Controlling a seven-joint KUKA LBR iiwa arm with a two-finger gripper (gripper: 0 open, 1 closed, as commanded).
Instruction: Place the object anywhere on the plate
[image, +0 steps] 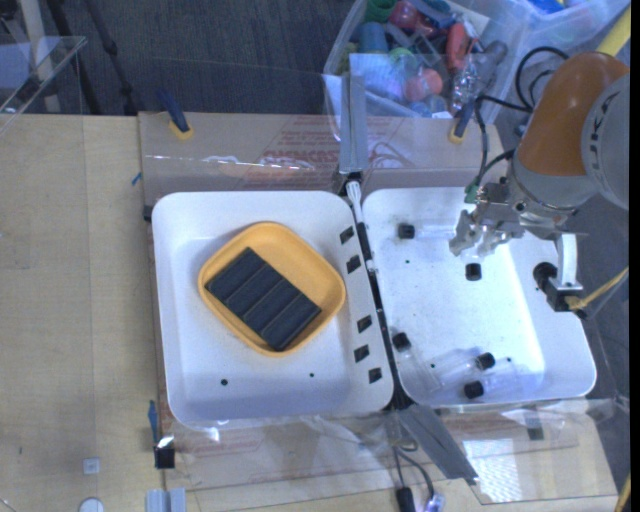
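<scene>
A dark grey, ridged rectangular object (265, 295) lies flat on the yellow plate (322, 277), which sits in the left bin (180, 300). The object covers most of the plate's middle and runs diagonally. My gripper (478, 238) hangs over the upper part of the right bin (560, 360), well to the right of the plate and apart from the object. Nothing shows in the gripper. A small black piece (473, 270) lies on the bin floor just below it.
Small black pieces (405, 231) are scattered over the right bin's floor, and a clear item with black ends (465, 372) lies near its front. A ridge with black tabs (362, 290) divides the bins. A clear box of colourful items (420, 50) stands behind.
</scene>
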